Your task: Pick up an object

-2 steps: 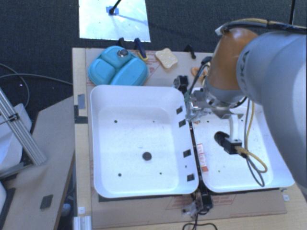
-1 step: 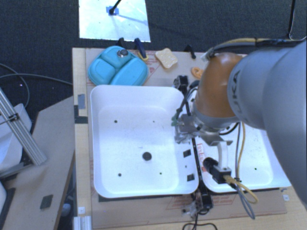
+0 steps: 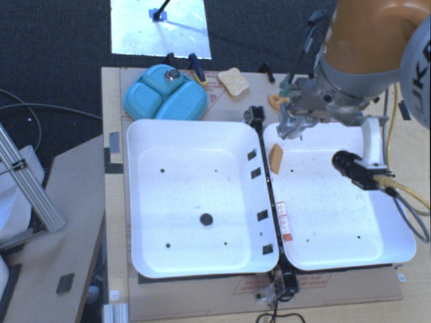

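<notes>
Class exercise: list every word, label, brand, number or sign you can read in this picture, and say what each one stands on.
No text here can be read.
A small white and red label lies on the right bin beside the divider; its print is too small and blurred.
Reddish printing on the board behind the bins is also illegible.

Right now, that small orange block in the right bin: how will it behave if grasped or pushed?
The small orange block looks tiny, so probably light. It lies against the right bin wall by the divider, so a push may wedge it rather than slide it. Flat faces suggest it won't roll. Stiffness: can't tell.
</notes>
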